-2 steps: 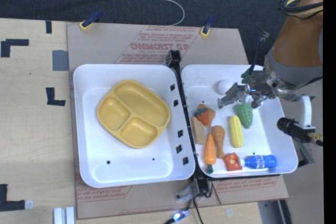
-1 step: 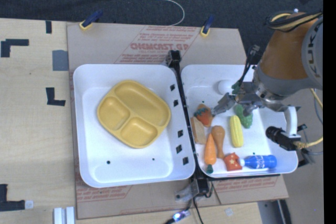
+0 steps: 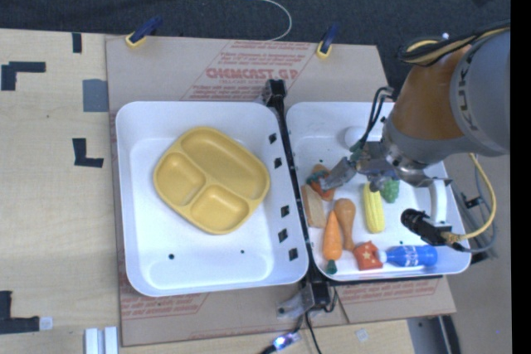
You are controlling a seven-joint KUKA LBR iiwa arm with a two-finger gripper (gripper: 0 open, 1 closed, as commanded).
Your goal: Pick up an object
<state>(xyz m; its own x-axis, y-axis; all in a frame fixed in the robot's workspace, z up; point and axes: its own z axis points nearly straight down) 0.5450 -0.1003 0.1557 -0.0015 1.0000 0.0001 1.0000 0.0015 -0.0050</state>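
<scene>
I've got the gripper (image 3: 330, 176) low in the right bin (image 3: 319, 118), over toy food crowded at its left wall (carrot (image 3: 333, 235), corn (image 3: 374, 209) just beside). Can't tell if it grips anything. Divided yellow plate (image 3: 211, 178) sits alone in the left bin (image 3: 133, 128).

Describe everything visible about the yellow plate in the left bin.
The yellow plate is a rounded-square tray with three compartments, one large and two smaller, parted by raised ridges. It looks like smooth moulded plastic. It lies flat, face up, turned at a slant to the walls of the left bin, on the bin's floor towards the back. Nothing lies in its compartments, and it rests apart from the walls.
</scene>
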